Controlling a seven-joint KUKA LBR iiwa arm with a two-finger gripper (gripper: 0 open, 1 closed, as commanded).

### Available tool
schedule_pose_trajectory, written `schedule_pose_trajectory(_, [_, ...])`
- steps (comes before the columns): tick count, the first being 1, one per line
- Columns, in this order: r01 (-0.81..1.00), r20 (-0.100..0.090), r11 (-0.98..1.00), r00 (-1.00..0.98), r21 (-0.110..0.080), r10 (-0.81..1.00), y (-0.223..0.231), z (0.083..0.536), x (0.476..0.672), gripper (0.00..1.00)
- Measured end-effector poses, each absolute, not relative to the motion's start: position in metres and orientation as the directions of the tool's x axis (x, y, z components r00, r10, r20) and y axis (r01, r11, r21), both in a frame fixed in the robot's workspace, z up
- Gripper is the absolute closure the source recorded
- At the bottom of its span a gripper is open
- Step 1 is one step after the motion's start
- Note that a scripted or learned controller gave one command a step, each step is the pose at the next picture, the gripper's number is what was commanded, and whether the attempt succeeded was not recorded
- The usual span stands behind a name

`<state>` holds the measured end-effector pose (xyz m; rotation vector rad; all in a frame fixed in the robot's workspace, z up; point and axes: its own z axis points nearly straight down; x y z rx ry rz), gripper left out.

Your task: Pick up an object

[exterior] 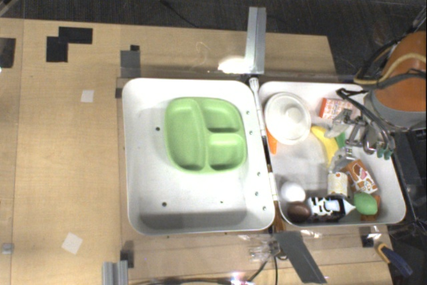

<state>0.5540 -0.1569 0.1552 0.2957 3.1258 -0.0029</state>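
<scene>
Overhead slanted view of a tan counter [60,163] carrying two shallow white bins side by side. The left bin [143,203], at frame centre, holds a green divided tray [203,133]. The right bin [393,207] holds a white bowl [287,117] at its upper left, a yellow banana [327,142] near its middle, and a green ball [365,203] at lower right among small packets. The arm's hand [357,133] hangs over the right bin's right side; whether it grips anything cannot be told.

Green divided tray [203,133], white bowl [287,118], yellow banana [327,141], white bins [143,163]
</scene>
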Motion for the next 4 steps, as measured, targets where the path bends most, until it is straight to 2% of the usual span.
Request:
schedule_pose_trajectory(1, [0.233, -0.012, 0.972, -0.972, 0.001, 0.233, -0.136, 0.097, 0.535, 0.00])
schedule_pose_trajectory(2, [0.308, -0.017, 0.952, -0.951, 0.001, 0.308, -0.121, 0.090, 0.591, 0.00])
schedule_pose_trajectory(3, [0.320, -0.018, 0.947, -0.947, 0.001, 0.320, -0.157, 0.091, 0.536, 0.00])
schedule_pose_trajectory(4, [0.316, -0.040, 0.949, -0.948, 0.003, 0.316, -0.158, 0.106, 0.542, 1.00])
